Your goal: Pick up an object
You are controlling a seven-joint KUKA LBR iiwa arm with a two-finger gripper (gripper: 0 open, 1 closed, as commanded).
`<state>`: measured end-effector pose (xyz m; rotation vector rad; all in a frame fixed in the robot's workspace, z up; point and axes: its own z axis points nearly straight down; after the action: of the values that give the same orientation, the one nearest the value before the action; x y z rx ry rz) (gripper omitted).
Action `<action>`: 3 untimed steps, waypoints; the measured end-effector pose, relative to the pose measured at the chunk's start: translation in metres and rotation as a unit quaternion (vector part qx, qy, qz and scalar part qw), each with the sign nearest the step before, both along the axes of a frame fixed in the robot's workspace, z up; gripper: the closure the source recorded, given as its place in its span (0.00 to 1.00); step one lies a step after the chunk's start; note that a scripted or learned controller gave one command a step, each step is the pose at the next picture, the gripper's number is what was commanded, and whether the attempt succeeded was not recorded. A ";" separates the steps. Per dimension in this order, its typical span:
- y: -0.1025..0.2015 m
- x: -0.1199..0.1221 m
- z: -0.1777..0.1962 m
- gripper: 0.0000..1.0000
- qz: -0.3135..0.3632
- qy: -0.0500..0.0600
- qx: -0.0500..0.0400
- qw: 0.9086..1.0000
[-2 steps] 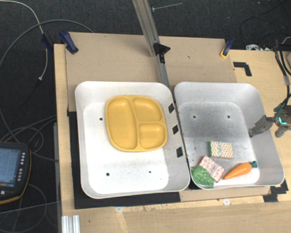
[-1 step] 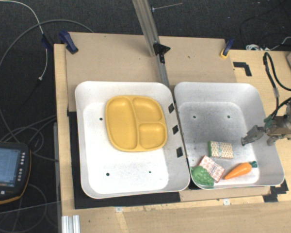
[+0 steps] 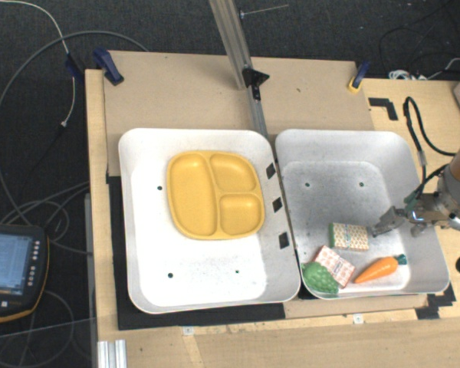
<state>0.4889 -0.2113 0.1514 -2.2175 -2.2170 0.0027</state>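
While lying flat, carrot [image 3: 377,269] points lower-left.

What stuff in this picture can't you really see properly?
- Arm: cut off by the camera view's right edge, past the gripper.
- Gripper fingers: too small and blurred to judge.
- Small patterned packets: print too small to read.
- Green toy: partly covered by a packet, at the right bin's front rim.
- Handheld screen: cut by the left edge, display blurred.

tray [image 3: 215,194] in left bin [image 3: 138,228]
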 end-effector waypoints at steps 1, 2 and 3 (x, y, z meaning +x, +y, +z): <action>0.000 0.000 -0.051 0.00 -0.001 -0.002 -0.001 1.000; 0.000 0.002 -0.038 1.00 0.000 -0.005 -0.002 1.000; -0.001 0.005 0.005 1.00 0.001 -0.005 -0.003 1.000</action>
<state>0.4937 -0.2122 0.1566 -2.2237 -2.2266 -0.0034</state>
